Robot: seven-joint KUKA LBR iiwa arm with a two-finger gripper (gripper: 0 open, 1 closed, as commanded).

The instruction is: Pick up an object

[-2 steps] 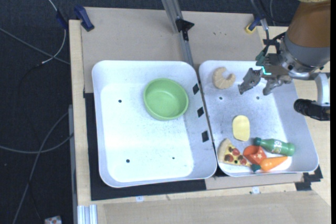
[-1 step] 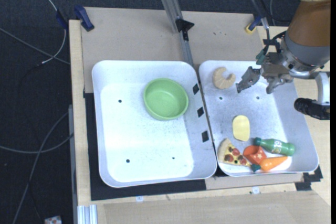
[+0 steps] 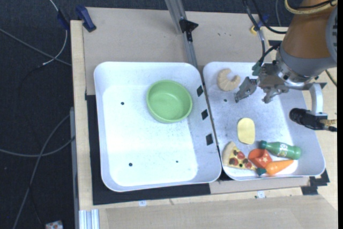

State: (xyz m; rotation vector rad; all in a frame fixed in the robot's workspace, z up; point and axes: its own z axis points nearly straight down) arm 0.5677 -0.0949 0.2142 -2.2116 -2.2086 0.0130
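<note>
My gripper (image 3: 257,93) hangs spread apart and holding nothing over the right white bin (image 3: 316,161) on the wooden desk (image 3: 134,35).

From the left: the left shallow white bin (image 3: 115,131) holds a round light-green plastic bowl (image 3: 170,101), upright near its back right corner. In the right bin, a tan curved croissant-shaped toy (image 3: 228,79) lies near the back left corner, just left of my two dark fingers. Toward the front lies a pale yellow oval piece (image 3: 246,131), flat and smooth. In the front corner, packed close together, sit a toy pizza slice with red dots (image 3: 236,157), a red toy pepper (image 3: 259,158), an orange toy carrot (image 3: 278,167) and a green toy bottle with a white label (image 3: 281,149) lying on its side.
</note>
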